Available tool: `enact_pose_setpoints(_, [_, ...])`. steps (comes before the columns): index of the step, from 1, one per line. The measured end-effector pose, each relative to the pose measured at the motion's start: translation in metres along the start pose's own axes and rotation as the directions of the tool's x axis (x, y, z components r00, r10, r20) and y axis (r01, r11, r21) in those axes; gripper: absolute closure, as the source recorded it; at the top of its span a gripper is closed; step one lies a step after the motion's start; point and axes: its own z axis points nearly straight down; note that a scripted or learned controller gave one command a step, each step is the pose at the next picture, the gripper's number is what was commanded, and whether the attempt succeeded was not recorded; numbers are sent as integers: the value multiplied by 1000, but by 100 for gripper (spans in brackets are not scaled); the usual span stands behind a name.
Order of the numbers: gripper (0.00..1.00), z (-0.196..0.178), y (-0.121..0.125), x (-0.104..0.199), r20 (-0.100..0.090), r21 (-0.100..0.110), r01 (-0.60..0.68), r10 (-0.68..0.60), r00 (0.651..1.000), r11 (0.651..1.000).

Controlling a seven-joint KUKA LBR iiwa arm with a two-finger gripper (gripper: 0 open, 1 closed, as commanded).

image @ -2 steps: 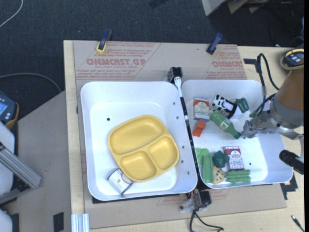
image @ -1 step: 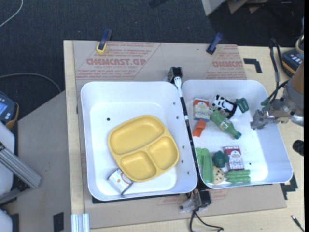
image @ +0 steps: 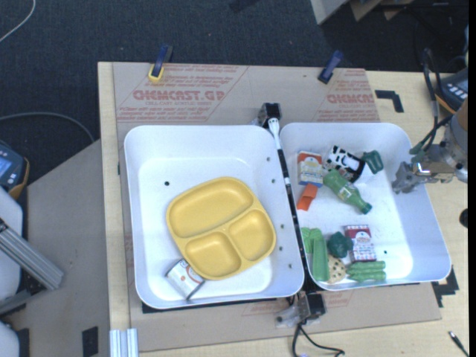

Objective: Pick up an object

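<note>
The objects lay loose in the right bin (image: 428, 233): a green bottle (image: 346, 187) near the middle, an orange piece (image: 308, 197) and a small carton (image: 310, 166) left of it, green items (image: 318, 250) along the near edge. The gripper (image: 416, 173) hung at the bin's right rim, apart from them; whether its jaws were wide or narrow could not be told. In the left bin (image: 145, 199), a yellow divided plate (image: 221, 227) touched a small carton (image: 183, 277).

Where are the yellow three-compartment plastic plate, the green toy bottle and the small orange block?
yellow three-compartment plastic plate (image: 221, 227), camera view, central ridge between compartments
green toy bottle (image: 346, 187), camera view, mid-body
small orange block (image: 308, 197), camera view, middle of its top face
</note>
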Motion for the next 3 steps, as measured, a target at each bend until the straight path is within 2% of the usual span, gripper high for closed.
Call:
enact_pose_setpoints(2, [100, 8, 97, 57, -2, 1, 5, -5, 1000, 1000])
enact_pose_setpoints(3, [100, -8, 134, 95, -2, -1, 5, -5, 1000, 1000])
